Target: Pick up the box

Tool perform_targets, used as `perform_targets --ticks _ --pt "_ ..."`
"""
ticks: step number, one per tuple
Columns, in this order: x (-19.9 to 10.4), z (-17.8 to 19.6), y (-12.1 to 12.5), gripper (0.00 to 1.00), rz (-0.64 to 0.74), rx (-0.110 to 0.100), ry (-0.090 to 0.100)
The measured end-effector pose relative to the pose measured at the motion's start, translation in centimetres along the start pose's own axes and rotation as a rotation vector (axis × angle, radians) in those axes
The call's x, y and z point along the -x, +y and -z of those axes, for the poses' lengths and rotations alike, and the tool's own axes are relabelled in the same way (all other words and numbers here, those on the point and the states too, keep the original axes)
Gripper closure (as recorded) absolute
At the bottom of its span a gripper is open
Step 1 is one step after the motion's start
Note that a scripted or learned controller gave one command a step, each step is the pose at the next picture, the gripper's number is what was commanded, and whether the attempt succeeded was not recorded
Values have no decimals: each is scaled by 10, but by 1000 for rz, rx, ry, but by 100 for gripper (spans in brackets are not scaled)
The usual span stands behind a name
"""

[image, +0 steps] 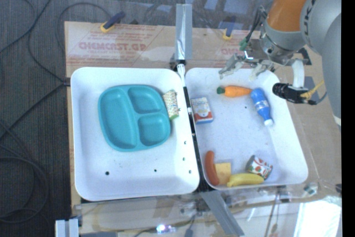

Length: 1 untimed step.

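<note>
The box (201,109) is a small red and white carton lying flat at the left side of the right bin (288,136), near the divider. My gripper (244,67) hangs over the far rim of the right bin, up and to the right of the box and well apart from it. Its fingers (228,69) are spread open with nothing between them. An orange carrot (236,91) lies just below the gripper.
The right bin also holds a blue bottle (262,106), a sausage (209,166), a cheese slice (223,170), a banana (245,179) and a can (259,166). The left bin (89,175) holds a teal divided plate (135,117) and a small packet (171,104).
</note>
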State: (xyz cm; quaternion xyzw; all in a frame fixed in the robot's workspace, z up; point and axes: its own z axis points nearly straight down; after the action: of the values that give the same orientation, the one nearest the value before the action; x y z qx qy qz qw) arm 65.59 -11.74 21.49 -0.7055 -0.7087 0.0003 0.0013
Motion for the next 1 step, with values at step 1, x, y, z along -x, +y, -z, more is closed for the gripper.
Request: perform_targets --ticks 1 --pt "-19 -111 -3 0 92 10 -2"
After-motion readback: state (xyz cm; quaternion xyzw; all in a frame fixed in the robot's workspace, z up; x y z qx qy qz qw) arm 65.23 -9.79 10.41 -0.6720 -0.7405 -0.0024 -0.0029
